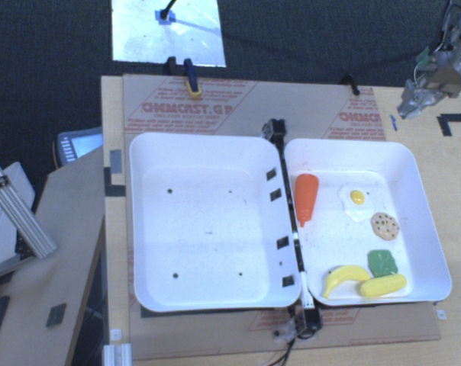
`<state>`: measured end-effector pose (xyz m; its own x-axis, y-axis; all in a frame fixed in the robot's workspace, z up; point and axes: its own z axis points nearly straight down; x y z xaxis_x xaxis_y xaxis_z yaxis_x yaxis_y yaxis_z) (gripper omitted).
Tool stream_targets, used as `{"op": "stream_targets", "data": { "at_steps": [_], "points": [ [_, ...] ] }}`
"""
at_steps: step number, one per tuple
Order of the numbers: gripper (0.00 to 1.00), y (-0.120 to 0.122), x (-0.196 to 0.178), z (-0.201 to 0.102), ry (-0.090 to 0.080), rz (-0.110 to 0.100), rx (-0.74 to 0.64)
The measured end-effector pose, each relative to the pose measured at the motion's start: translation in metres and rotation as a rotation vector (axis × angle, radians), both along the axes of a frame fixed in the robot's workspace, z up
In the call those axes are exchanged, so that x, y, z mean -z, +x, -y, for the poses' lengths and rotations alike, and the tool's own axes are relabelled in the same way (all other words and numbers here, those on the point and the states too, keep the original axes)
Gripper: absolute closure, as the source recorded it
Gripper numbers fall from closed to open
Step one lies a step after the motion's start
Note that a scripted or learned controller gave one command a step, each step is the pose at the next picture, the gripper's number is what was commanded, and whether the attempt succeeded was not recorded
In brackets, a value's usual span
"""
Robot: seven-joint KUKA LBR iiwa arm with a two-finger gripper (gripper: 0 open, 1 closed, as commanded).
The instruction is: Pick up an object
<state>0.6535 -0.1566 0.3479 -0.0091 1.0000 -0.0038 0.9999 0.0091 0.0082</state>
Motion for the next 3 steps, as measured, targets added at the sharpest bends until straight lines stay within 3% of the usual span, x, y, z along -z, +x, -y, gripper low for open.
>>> {"op": "stream_targets", "data": {
  "at_steps": [1, 2, 3],
  "points": [
    [1.0, 0.008, -0.147, -0.046, 0.001, 0.013, -0.001],
    [1.0, 0.008, -0.149, -0.043, 0.001, 0.0, 0.0],
    [1.0, 0.008, -0.16, -0.043, -0.001, 0.003, -0.005]
  ]
}}
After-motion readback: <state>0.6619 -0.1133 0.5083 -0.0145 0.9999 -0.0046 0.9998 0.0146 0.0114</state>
